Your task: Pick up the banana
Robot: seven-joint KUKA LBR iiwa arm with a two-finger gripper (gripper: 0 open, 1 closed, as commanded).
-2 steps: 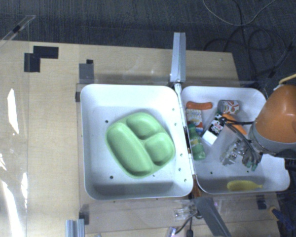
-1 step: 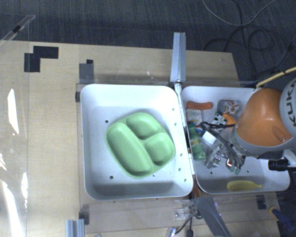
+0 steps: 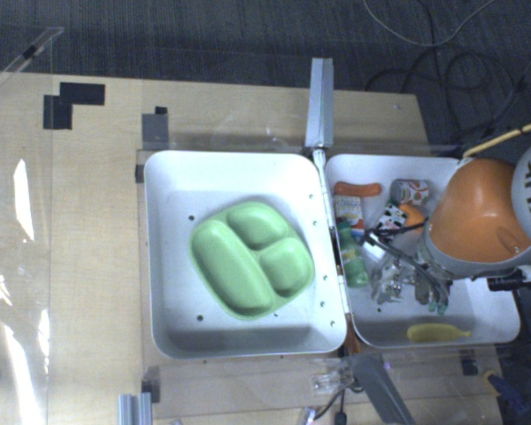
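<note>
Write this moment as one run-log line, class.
task: pick up banana | banana: near edge of right bin, apart from end effector | left bin: green tray | status: not grasped

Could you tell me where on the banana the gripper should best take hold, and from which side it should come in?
Probably at its middle, from straight above. The banana lies flat and lengthwise along the near wall of the right bin, so fingers closing across its narrow width would fit best; the wall crowds any approach from the side.

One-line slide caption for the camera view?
KUKA gripper hovers in the right bin above the banana; green divided plate in the left bin.
</note>
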